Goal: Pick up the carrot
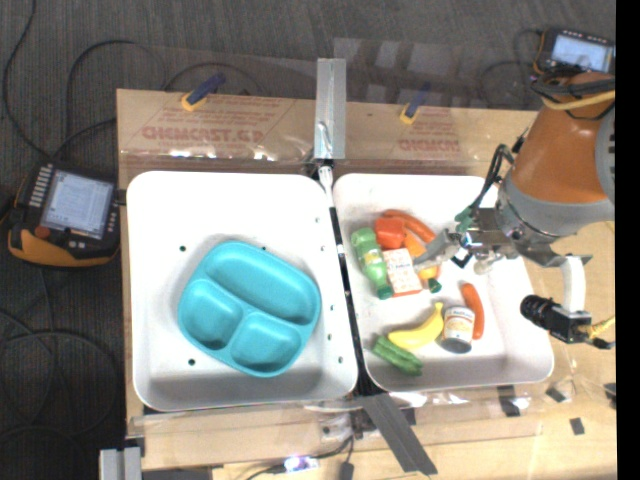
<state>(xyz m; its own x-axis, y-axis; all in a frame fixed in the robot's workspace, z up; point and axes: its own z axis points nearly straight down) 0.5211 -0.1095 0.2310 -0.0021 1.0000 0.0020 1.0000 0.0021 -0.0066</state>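
The slim orange carrot (473,308) lies free; I cannot tell the gripper (462,245) state.

left bin (150,368): teal divided plate (250,306) | right bin (520,353): banana (420,332), small jar (458,328) beside it, green bottle (372,265), white carton (401,272), green vegetable (397,355) | floor, left of worktop (230,118): handheld screen unit (68,213)

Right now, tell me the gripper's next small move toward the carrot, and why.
Probably shift toward the bin's near side and descend: the gripper hovers over the cluster by the boxed item, while the carrot lies apart from it, beside the small jar.
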